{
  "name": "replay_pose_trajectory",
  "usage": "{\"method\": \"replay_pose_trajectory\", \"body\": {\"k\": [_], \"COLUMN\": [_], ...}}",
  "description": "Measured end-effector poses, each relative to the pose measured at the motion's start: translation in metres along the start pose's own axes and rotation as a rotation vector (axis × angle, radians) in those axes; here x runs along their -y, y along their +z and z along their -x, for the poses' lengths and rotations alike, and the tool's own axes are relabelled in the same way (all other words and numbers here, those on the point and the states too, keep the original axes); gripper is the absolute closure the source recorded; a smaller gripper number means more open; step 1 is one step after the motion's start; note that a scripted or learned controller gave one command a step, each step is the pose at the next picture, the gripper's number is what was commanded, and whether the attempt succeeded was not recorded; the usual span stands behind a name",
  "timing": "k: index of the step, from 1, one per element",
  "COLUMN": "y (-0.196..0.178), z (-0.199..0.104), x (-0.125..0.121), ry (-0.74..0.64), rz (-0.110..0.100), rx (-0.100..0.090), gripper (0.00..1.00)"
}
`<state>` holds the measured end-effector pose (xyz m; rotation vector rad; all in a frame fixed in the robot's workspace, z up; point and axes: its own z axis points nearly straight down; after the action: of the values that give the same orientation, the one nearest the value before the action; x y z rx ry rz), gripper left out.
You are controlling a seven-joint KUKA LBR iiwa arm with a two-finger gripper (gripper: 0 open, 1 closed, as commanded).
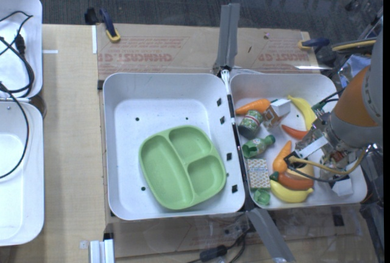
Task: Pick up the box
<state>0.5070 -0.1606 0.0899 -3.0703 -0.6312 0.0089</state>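
Note:
In the right bin (239, 82), a flat box (258, 173) with a checkered pattern lies near the front left corner. A small white and brown box (278, 109) stands near the back, beside a banana (303, 111). My gripper (314, 161) hangs low over the right half of this bin, among the toy food. It is right of the flat box and in front of the small box. Nothing can be seen held in it.
The left bin (116, 134) holds a green divided plate (183, 166). Around the boxes lie a carrot (253, 106), a green can (250, 125), a green bottle (257, 146), a red chili (294, 131), another carrot (281, 157) and a second banana (291, 194).

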Motion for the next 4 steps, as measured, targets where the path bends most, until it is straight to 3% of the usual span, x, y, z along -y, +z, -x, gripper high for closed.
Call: {"method": "replay_pose_trajectory", "body": {"k": [1,2,3,4], "y": [-0.162,-0.056,-0.007,-0.180], "z": [0.036,0.012,0.038,0.052], "x": [-0.042,-0.060,-0.038,-0.044], "ry": [-0.017,-0.057,-0.075,-0.116], "rz": [0.007,0.003,0.000,0.007], "rx": [0.000,0.000,-0.024,0.000], "gripper": [0.00,0.00,0.00,0.00]}}
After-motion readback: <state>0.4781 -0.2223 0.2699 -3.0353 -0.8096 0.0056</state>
